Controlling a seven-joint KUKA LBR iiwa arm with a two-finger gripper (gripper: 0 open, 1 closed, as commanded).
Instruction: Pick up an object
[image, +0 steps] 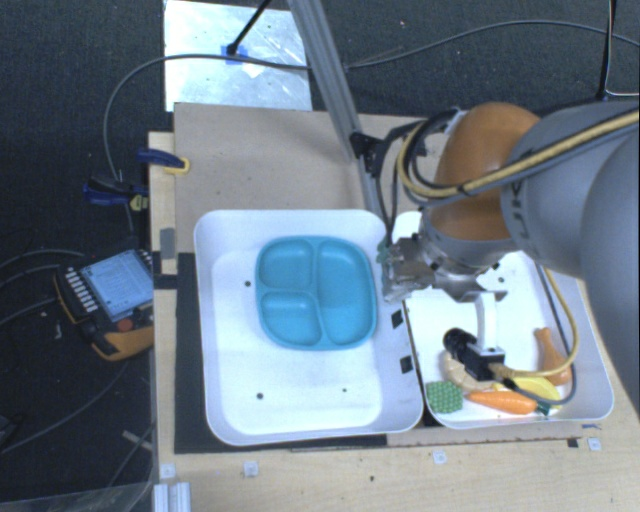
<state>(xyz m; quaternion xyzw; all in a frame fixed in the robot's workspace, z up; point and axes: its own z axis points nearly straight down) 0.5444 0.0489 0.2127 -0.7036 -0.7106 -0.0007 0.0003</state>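
Pickup is looking unstarted: orange toy carrot (505, 403) is lying apart from my tool (405, 270); its grip I cannot tell.

The blue divided plate (316, 292) looks like smooth plastic, its white bin (300, 410) faintly glossy plastic, and the bench (260, 160) at twelve o'clock matt brown board.
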